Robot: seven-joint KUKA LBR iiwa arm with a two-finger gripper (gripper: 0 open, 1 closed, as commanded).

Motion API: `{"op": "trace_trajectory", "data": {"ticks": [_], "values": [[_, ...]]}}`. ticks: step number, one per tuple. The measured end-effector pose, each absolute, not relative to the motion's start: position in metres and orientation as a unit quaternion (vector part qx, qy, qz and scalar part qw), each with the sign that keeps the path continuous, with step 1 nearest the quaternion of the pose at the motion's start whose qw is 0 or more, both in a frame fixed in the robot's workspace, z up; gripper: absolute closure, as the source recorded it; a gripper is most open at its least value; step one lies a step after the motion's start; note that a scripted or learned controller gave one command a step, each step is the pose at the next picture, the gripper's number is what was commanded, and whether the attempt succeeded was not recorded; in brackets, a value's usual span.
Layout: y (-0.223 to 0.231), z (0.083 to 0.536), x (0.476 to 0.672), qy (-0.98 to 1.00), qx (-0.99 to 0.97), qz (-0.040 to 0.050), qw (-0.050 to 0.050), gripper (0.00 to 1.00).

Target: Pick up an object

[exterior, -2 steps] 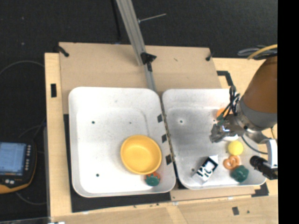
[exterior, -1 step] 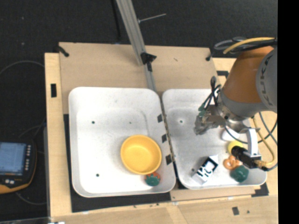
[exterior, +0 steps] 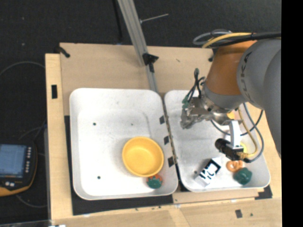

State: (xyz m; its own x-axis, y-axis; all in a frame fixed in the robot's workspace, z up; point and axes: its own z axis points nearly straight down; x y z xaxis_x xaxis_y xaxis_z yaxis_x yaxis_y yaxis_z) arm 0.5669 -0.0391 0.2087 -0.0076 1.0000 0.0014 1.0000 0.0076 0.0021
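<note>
A yellow bowl (exterior: 143, 156) sits in the left bin (exterior: 94, 108), toward its near right. A small green and orange toy (exterior: 155, 181) lies just below the bowl by the bin's rim. In the right bin (exterior: 189, 183) lie a black and white box (exterior: 208, 171), a small orange piece (exterior: 233, 165) and a dark green piece (exterior: 244, 176) at the near right corner. My gripper (exterior: 188, 119) hangs over the right bin's far left part, pointing down, apart from all these objects. Nothing shows between its fingers.
A grey metal rail (exterior: 135, 32) slants across the back of the bench to the gap between the bins. Cables loop beside the wrist at the right. A handheld pendant (exterior: 16, 167) lies off the bench at far left.
</note>
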Motion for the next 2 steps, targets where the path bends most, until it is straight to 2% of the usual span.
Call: {"op": "trace_trajectory", "data": {"ticks": [2], "values": [[0.037, 0.237, 0.641, 0.709, 0.705, 0.0017, 0.001, 1.00]]}}
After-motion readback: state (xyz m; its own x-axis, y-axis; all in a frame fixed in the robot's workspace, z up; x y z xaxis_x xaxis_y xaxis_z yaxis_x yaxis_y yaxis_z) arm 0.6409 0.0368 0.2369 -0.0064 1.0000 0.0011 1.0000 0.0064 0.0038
